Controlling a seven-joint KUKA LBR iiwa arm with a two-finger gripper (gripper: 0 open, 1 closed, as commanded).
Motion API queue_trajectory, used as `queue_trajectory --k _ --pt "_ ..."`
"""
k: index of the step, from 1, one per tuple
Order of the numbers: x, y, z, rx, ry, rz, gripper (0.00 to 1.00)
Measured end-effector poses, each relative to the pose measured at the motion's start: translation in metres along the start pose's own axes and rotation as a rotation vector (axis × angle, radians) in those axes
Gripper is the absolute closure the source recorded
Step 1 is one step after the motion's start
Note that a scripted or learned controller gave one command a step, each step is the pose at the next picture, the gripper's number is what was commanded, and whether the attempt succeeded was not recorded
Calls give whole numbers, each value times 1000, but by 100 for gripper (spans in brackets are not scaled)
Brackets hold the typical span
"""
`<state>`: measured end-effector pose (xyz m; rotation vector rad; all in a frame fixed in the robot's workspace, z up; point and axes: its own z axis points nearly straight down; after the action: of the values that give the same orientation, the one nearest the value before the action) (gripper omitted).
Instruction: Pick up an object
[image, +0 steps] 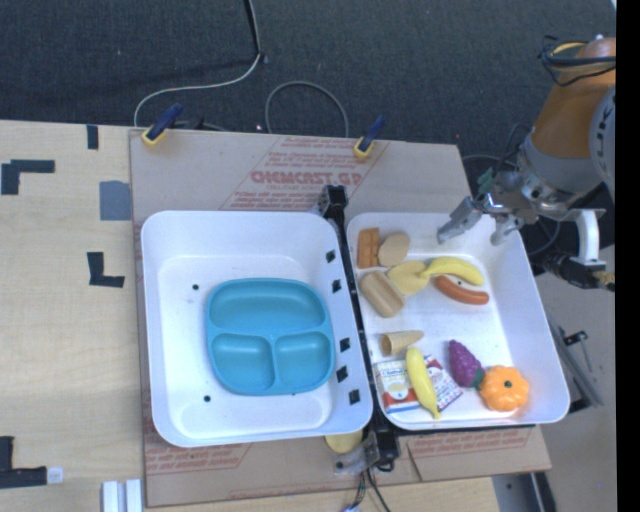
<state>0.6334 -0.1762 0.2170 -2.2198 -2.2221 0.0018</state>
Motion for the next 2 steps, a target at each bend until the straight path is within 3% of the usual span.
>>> queue_trajectory --k 1,2 --pt "-32 -3 70 5 0 1 0" --pt "-39 -15 135 -4 -3 -1 0"
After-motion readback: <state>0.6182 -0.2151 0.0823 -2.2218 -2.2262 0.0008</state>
